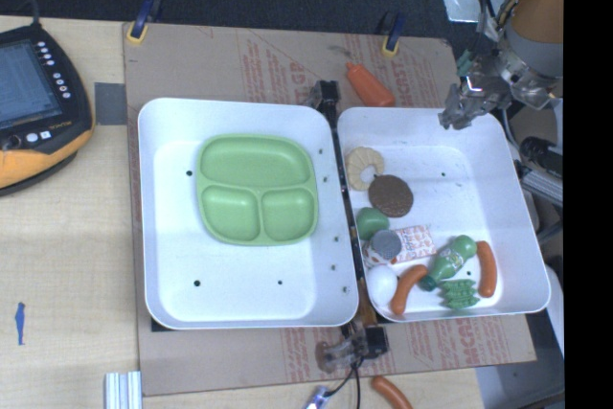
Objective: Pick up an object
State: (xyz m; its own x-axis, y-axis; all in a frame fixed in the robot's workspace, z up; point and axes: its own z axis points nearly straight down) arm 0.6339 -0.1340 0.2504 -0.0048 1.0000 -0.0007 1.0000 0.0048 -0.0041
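Sausage lies lengthwise near-far in right bin; tool grip state unclear.

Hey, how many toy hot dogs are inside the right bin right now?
2. One toy hot dog lies near the front edge of the right bin beside a white egg; the other sits by the right wall. More could hide under the pile.

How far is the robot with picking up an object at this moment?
Nothing looks picked yet. The claw is over the far edge of the right bin, apart from the toys. The brown cookie and the sausage lie in that bin. Descent, grasp and lift remain.
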